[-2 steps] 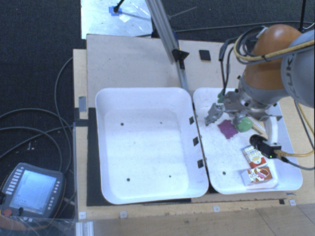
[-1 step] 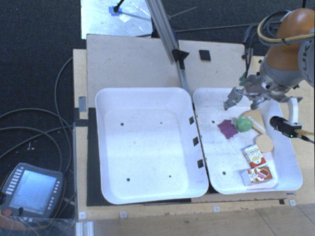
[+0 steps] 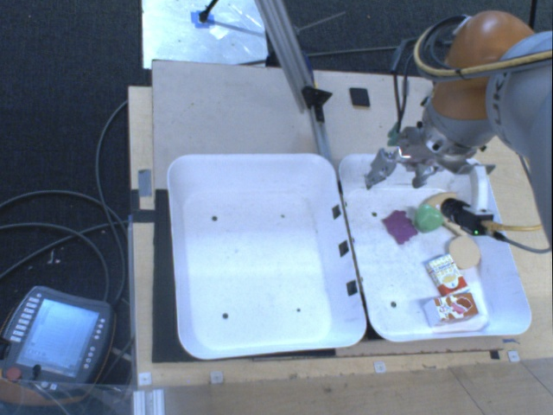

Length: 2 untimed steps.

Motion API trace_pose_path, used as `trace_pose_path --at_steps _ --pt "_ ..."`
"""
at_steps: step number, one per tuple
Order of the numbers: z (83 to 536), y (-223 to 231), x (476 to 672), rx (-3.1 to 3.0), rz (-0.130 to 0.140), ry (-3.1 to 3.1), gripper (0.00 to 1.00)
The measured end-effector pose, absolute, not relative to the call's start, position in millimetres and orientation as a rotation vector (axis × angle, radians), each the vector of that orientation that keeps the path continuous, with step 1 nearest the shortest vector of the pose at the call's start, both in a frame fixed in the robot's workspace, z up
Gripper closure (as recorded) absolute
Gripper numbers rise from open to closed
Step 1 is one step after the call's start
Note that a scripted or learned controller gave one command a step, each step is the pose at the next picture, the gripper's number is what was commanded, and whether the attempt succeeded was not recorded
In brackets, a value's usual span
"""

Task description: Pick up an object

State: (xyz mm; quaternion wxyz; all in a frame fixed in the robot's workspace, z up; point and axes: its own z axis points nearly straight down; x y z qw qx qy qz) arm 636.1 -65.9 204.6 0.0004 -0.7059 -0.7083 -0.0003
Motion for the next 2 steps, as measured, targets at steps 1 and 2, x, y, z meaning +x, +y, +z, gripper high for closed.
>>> trace_pose_path --at_steps 1,2 --pt "190 -55 548.8 -2.221 0.000 -2.221 0.00" --pt "283 -112 481.6 -2.230 -0.007 -2.223 0.00"
